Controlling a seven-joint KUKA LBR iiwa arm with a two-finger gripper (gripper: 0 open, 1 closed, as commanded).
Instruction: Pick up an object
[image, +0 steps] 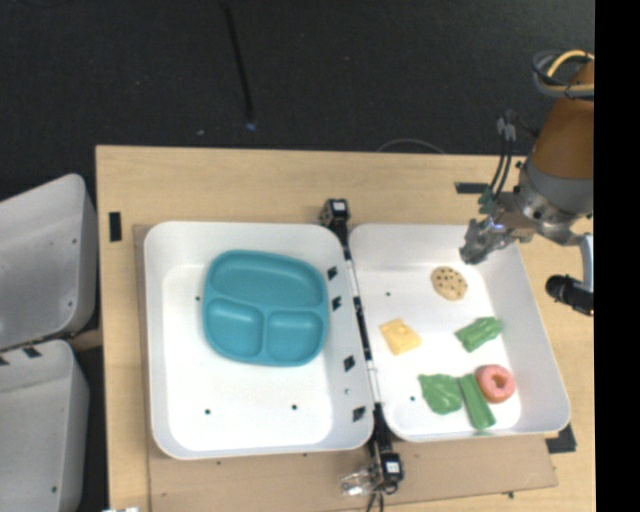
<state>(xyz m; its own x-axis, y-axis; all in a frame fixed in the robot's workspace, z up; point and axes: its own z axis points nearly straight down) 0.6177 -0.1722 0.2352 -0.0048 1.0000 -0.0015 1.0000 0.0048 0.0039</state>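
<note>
Two bins (160, 330), one teal plate (266, 306)

A light wooden bench (120, 190) bears two shallow white bins, left (160, 330) and right (420, 250), side by side

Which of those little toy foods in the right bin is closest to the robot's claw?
The round tan cookie with dark chips: it lies just below-left of the gripper, while the others sit farther down.
</note>
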